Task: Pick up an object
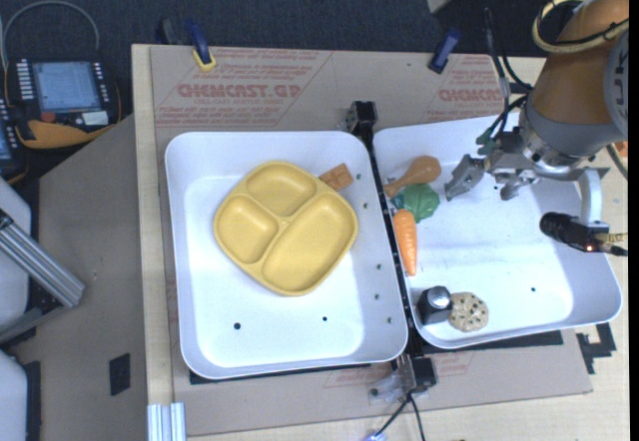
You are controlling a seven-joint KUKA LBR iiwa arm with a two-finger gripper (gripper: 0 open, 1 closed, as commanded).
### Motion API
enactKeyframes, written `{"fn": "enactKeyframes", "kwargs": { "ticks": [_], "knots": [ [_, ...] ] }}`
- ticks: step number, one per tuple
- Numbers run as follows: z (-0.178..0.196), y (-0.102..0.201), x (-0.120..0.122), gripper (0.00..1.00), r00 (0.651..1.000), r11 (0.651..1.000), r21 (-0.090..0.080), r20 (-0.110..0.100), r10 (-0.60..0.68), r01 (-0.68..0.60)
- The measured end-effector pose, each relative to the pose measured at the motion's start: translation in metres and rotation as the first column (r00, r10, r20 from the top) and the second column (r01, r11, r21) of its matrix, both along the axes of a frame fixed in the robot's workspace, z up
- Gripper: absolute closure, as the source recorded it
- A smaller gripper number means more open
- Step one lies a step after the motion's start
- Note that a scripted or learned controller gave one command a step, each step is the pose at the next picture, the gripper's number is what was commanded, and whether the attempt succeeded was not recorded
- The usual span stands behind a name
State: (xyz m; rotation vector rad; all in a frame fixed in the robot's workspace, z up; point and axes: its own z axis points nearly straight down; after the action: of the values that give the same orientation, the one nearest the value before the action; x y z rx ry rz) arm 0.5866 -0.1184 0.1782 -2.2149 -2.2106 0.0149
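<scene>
In the right bin (pixel 559 274) several small items lie along the left side: a tan drumstick (pixel 415 173), a green leafy piece (pixel 418 202), an orange carrot (pixel 404 240), a black and silver knob (pixel 434 301) and a speckled cookie (pixel 467 311). My gripper (pixel 488 181) hangs over the upper middle of this bin, just right of the drumstick and the green piece. Its fingers (pixel 462 179) are spread open with nothing between them.
The left bin (pixel 200 269) holds a yellow divided plate (pixel 287 226), with a small brown block (pixel 336 176) at the plate's upper right edge. A black divider (pixel 381 220) runs between the bins. A black part of the arm (pixel 569 227) reaches over the right bin's right side.
</scene>
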Motion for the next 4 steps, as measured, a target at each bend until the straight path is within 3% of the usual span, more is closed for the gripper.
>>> {"fn": "enactKeyframes", "kwargs": {
  "ticks": [1, 2, 3, 4],
  "knots": [
    [0.008, 0.0, 0.003, 0.0, 1.0, 1.0, -0.002, 0.015, 0.002, -0.002],
    [-0.042, -0.007, 0.009, 0.0, 1.0, 1.0, -0.001, 0.008, 0.001, -0.001],
    [-0.087, -0.007, 0.012, 0.0, 1.0, 1.0, -0.003, 0.02, 0.001, -0.001],
    [-0.074, -0.007, 0.015, 1.0, 1.0, 1.0, -0.004, 0.031, 0.002, -0.002]
  ]
}}
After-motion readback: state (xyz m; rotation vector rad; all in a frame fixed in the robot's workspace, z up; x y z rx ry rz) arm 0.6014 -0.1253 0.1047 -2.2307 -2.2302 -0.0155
